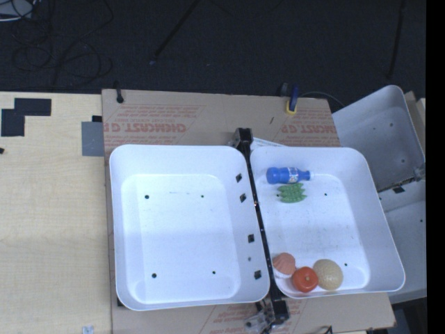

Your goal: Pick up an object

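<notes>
claw's state i cannot tell; right bin (381,218) holds blue bottle (286,175), green toy (292,193), red ball (304,279), tan ball (328,273).

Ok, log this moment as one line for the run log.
right bin: blue bottle, green toy, red ball, beige ball, pink piece | left bin | nothing picked yet

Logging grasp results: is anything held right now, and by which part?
Nothing held: bottle, green toy, tomato and the rest lie loose in the right bin.
</notes>
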You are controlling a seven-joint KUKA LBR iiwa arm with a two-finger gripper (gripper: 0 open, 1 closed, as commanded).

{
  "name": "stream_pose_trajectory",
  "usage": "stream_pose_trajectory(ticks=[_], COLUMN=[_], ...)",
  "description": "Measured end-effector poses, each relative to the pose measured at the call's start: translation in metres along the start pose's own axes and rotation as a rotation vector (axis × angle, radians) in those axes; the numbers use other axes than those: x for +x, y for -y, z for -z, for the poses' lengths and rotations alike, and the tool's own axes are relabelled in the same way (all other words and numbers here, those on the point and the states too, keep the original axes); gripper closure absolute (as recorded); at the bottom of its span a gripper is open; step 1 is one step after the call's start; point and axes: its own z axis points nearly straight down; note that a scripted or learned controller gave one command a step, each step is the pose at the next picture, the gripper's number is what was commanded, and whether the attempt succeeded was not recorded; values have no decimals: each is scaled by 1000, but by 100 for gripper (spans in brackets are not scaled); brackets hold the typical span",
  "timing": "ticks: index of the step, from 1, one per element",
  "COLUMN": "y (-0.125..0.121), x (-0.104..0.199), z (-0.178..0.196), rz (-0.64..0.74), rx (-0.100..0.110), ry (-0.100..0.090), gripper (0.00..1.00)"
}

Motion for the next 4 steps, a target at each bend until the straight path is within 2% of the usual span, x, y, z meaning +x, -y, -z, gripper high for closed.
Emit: stream_pose_trajectory(ticks=[2,3,4], y=[-1,-2,-135], x=[22,21,2], z=[73,81,90], rz=[3,5,5], rx=[2,6,4], ry=[-1,-1,-1], gripper=[0,100,100])
